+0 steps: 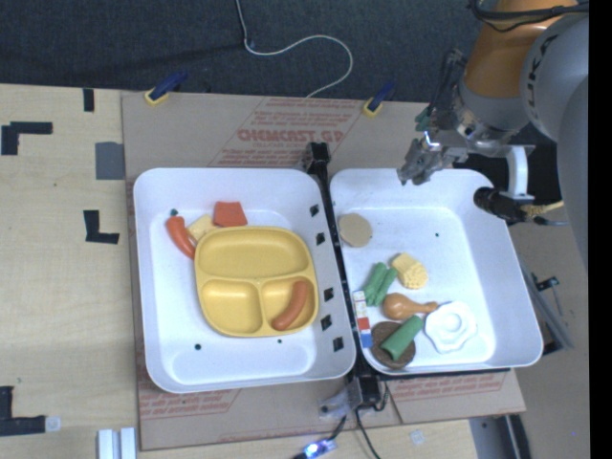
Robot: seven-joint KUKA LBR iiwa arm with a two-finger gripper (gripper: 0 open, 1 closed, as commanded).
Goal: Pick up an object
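Note:
My gripper (418, 167) hangs over the far edge of the right bin (497, 256), with nothing between its fingers. Below it, the right bin holds a tan round cookie (355, 229), a yellow corn piece (411, 272), green bean pods (378, 283), a chicken drumstick (406, 305), a fried egg (449, 326), a green pickle (402, 337) on a brown patty (392, 344), and a small red-white-blue stick (361, 316). All of these lie well nearer the camera than the gripper.
The left bin (163, 285) holds a yellow divided plate (251, 277) with a sausage (294, 306) in one compartment. Behind the plate lie a red chili (180, 236), a pale yellow piece (201, 228) and an orange-red block (229, 214). A white cable (287, 46) loops beyond the bins.

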